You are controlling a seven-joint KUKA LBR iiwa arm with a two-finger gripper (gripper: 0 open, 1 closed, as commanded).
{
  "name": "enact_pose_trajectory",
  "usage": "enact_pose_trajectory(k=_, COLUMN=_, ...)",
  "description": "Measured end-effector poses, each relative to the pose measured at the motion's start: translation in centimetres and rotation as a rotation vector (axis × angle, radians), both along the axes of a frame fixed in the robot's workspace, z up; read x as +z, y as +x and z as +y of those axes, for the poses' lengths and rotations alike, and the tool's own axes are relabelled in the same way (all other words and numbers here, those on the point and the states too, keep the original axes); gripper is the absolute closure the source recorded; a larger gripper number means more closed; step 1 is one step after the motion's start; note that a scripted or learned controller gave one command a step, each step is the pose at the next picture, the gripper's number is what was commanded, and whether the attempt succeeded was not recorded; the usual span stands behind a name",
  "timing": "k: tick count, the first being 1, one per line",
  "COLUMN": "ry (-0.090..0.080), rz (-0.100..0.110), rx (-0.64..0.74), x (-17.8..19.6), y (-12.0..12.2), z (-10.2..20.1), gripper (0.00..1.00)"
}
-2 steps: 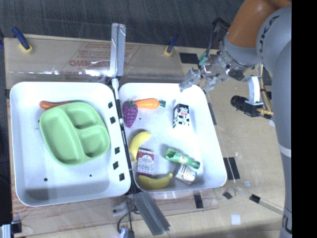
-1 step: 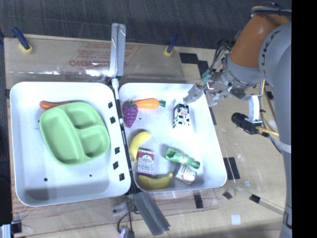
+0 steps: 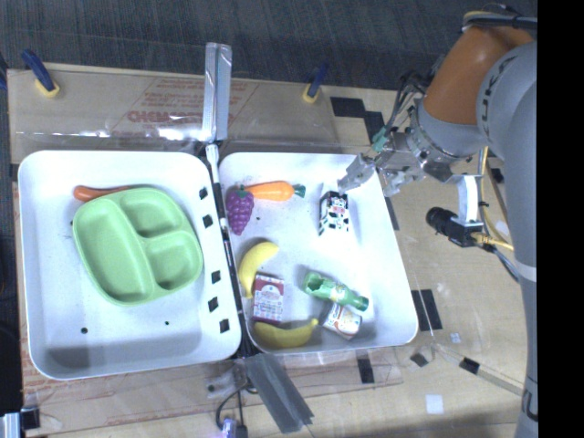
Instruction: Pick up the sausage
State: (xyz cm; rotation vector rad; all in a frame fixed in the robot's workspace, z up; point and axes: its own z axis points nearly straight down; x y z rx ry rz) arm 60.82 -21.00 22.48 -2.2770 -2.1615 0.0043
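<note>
The sausage (image 3: pixel 94 192) lies in the left bin (image 3: pixel 55 354), along the far side of the green divided plate (image 3: pixel 137 245), its near edge touching or tucked just under the plate's rim; which of the two is hard to tell. The gripper (image 3: pixel 372 173) hovers over the far right corner of the right bin (image 3: pixel 401 308), well apart from the sausage, and the view is too small and cluttered there to tell whether it is spread or clenched; nothing can be made out in its grasp. The plainest risk is a wrong target: the carrot (image 3: pixel 272 190) in the right bin is close in colour and shape to the sausage and sits much nearer the gripper, beside the grapes (image 3: pixel 239 208) and the cow-patterned carton (image 3: pixel 335 214), so a descent from here would likely land on one of those instead. To reach the sausage the arm has to cross the raised divider between the bins, and a low path could clip that wall or knock the carton over. At the sausage itself there is little room, since it lies between the plate and the bin's far wall: a grasp across it may strike the plate's rim and tip or drag the plate, or pinch only the thin end so that the sausage slips out on the lift.
</note>
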Motion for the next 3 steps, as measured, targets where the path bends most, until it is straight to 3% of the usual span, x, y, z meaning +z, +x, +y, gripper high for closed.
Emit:
enact_pose_trajectory(k=1, ry=0.001, rz=0.0, rx=0.086, x=-13.3, y=-5.1, z=2.0, gripper=0.0)
enact_pose_trajectory(k=2, ry=-0.001, rz=0.008, rx=-0.187, x=-13.5, y=3.5, z=6.3, gripper=0.0)
enact_pose_trajectory(k=3, ry=0.0, rz=-0.001, rx=-0.482, x=-6.2, y=4.9, z=5.2, gripper=0.0)
